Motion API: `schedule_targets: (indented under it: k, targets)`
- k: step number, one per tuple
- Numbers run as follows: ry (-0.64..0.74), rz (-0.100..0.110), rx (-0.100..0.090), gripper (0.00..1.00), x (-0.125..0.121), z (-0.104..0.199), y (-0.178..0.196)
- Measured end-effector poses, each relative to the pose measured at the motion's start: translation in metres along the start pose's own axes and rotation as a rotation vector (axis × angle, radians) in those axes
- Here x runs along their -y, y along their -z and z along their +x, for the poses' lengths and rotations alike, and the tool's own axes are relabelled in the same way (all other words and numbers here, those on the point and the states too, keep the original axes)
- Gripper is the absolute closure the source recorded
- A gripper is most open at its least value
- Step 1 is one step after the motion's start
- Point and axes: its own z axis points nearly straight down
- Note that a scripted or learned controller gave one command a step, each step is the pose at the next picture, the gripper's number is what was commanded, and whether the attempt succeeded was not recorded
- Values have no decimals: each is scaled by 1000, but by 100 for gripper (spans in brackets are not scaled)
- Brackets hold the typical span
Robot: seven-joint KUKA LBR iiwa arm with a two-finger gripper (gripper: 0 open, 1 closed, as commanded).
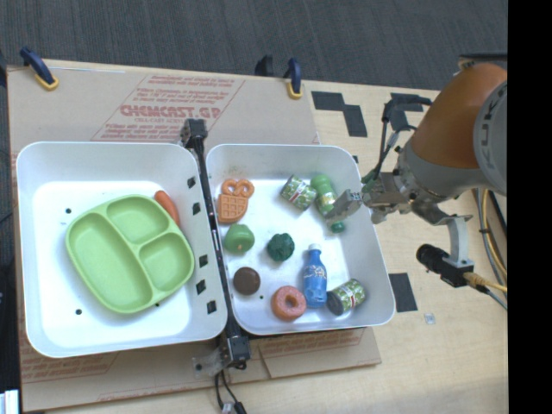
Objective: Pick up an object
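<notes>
- The surface (431, 335) is pale wood with black square marks near its right side.
- A brown cardboard sheet (172, 102) (printed in red lettering) lies flat on it, held at the far edge by blue and yellow clamps (293, 76).
- Two shallow white bins rest side by side on the cardboard: the left bin (43, 317) and the right bin (379, 291), touching along a black hinge strip (207, 231).

Robotics lab or test cell. Evidence: industrial arm (457, 128) at a bench (431, 352); two white bins (34, 231) side by side on printed cardboard sheeting (172, 106) held by spring clamps (39, 69); toy food as test objects; loose cables (487, 274); dark office-type carpet (216, 15) beyond the bench.
</notes>
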Motion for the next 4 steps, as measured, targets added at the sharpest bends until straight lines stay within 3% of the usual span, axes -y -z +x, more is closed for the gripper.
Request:
schedule_targets:
  k: [1,2,3,4]
  targets:
    - [2,0,-1,0,28,-9,-135]
    - [8,0,1,100,28,-10,-125]
    - [1,-5,2,100,-24,8,42]
    - [0,-3,2,100,53,-4,23]
